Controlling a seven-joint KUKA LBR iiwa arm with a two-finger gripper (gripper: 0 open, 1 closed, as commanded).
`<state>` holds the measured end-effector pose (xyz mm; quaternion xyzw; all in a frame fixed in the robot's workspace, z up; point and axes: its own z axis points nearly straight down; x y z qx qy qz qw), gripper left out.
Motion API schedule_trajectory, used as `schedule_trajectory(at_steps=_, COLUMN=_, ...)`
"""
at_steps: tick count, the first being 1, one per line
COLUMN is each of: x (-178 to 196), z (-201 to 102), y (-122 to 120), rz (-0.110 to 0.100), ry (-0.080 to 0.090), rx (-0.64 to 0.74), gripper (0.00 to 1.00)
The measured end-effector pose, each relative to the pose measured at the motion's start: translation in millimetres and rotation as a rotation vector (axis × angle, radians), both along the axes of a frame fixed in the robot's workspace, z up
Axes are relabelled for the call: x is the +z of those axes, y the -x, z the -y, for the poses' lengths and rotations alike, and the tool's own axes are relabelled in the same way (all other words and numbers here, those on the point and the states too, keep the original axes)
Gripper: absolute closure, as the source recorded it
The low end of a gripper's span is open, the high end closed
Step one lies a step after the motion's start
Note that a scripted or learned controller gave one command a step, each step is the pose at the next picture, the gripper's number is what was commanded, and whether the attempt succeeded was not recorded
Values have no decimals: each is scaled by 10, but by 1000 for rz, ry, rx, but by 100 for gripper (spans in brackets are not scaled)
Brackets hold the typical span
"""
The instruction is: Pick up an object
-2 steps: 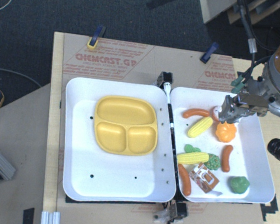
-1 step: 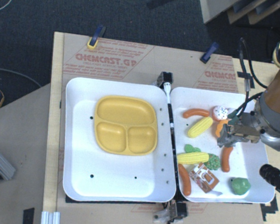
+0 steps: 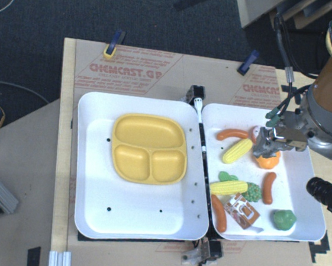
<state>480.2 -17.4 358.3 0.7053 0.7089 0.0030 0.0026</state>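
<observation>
My gripper (image 3: 267,146) hangs low over the upper right part of the right bin (image 3: 310,175), directly above an orange toy fruit (image 3: 268,162) whose top it hides. I cannot make out whether it touches the fruit. To its left lie a yellow corn cob (image 3: 237,150) and a red-orange sausage (image 3: 232,134). Below it lies another sausage (image 3: 269,187), beside a broccoli piece (image 3: 253,193) and a second corn cob (image 3: 229,187).
A green pepper (image 3: 283,219), a brown snack packet (image 3: 242,211) and a third sausage (image 3: 220,213) lie near the right bin's front. A yellow divided plate (image 3: 150,148) sits in the left bin (image 3: 90,168). A black object (image 3: 326,194) juts in at the right.
</observation>
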Motion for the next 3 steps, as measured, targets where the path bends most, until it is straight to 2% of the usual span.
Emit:
schedule_trajectory(at_steps=1, x=47, z=-1189, y=11, rz=-5, ry=-3, rx=9, gripper=100)
schedule_trajectory(at_steps=2, x=563, z=-1339, y=5, rz=-1, ry=-2, rx=-2, gripper=100)
schedule_trajectory(at_steps=3, x=926, z=-774, y=4, rz=-1, ry=1, rx=-11, gripper=100)
